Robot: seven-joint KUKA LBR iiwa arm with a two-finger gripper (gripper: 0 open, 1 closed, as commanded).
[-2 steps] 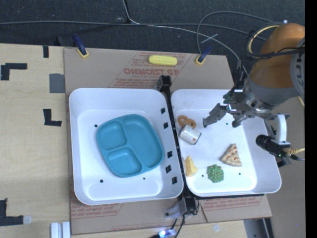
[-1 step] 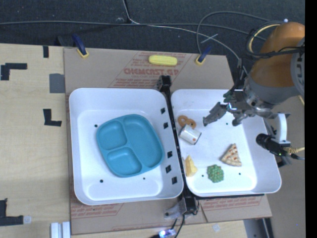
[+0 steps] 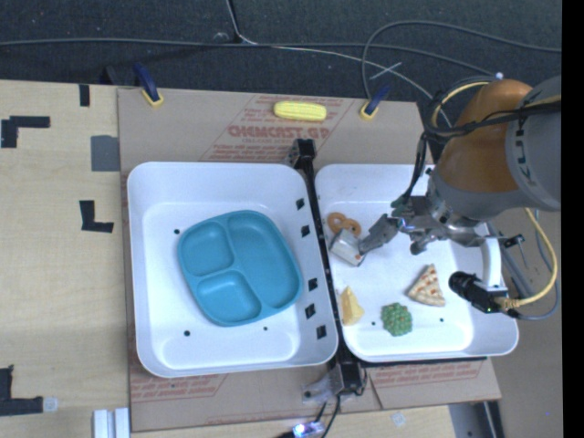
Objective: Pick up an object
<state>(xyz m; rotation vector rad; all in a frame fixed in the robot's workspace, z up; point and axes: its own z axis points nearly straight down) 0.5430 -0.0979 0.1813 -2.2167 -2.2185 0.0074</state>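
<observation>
The gripper (image 3: 358, 247) reaches down-left into the right bin (image 3: 484, 343) — whether it is clenched or released, I cannot tell. A small grey-and-tan object (image 3: 344, 249) lies at its tip, the pretzel (image 3: 340, 223) just above, the pizza slice (image 3: 426, 286) off right, the broccoli (image 3: 396, 318) below.

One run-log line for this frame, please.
arm: over right bin | gripper: at small grey object, grasp unconfirmed | nearby: pretzel | left bin: blue tray
</observation>
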